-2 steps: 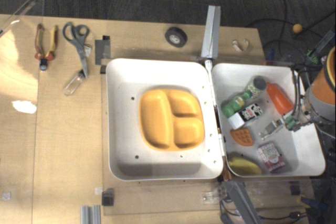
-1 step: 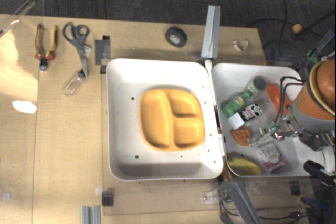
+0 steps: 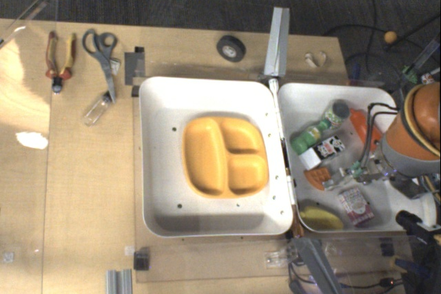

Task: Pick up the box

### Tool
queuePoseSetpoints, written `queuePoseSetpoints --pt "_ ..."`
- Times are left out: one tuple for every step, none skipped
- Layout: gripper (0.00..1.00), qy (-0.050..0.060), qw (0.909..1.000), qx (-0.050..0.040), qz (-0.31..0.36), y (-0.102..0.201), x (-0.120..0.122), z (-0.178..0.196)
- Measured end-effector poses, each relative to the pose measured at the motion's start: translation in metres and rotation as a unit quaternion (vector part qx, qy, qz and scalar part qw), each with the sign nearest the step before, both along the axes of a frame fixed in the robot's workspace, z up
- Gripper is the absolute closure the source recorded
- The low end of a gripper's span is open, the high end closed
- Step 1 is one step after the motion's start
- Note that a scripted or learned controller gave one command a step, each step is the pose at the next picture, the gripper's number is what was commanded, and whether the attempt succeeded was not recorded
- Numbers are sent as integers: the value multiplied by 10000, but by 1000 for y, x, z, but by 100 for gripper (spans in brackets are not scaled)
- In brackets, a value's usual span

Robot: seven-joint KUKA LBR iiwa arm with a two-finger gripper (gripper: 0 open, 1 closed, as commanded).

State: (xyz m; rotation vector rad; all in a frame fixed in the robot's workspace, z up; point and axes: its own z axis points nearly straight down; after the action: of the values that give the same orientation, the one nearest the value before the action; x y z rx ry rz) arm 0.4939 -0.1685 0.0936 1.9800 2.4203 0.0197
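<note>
The box lies in the right bin, wedged between a green bottle and other clutter. It looks light and stiff, best pinched across its short sides. The gripper hangs nearby; its state I cannot tell

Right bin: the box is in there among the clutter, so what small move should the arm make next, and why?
Probably shift the arm a little left and toward the near wall, centring it over the small box. The box lies flat in the right bin, apart from the yellow item beside it, and the arm sits off to its right rather than above it.
</note>
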Motion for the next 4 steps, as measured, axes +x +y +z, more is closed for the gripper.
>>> queuePoseSetpoints --pt "0 -19 9974 3 -719 -12 1 0" --pt "0 -37 9982 -37 -591 3 1 0" --pt "0 -41 9988 -40 -482 20 1 0" --pt "0 66 9890 8 -1477 26 -5 36"
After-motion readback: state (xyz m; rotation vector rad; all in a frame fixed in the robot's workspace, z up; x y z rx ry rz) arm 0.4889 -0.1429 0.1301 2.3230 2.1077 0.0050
